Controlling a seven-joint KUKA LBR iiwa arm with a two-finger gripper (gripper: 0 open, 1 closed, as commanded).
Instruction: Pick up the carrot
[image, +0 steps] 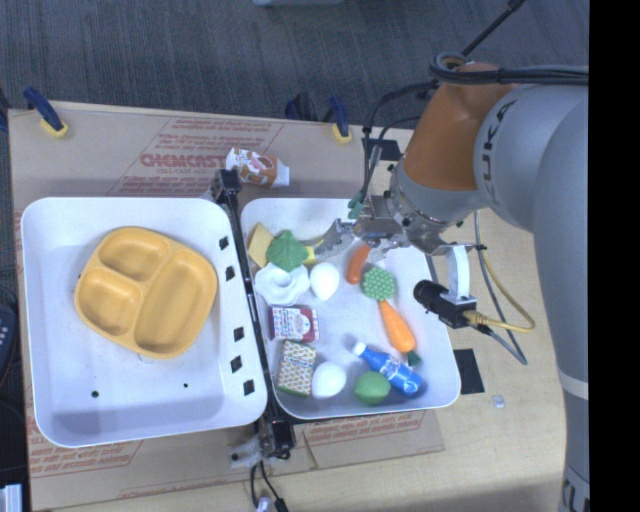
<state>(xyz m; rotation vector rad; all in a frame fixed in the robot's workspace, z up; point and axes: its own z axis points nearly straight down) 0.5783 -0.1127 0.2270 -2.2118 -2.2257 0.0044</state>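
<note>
Just below the gripper (372, 238), in the right bin (445, 375), lies a short orange piece (357, 263). The carrot (397, 326) lies further out, past a green disc (379, 284). Whether the gripper is released or clenched I cannot tell. To do this well, I judge it should shift out over the carrot's middle, straddle it across its width and drop clear of the disc and the bottle (390, 367). Counted: 2 bins, 1 carrot, 1 orange piece, 2 eggs, 2 boxes, 1 bottle, 1 tray (146, 291).
</note>
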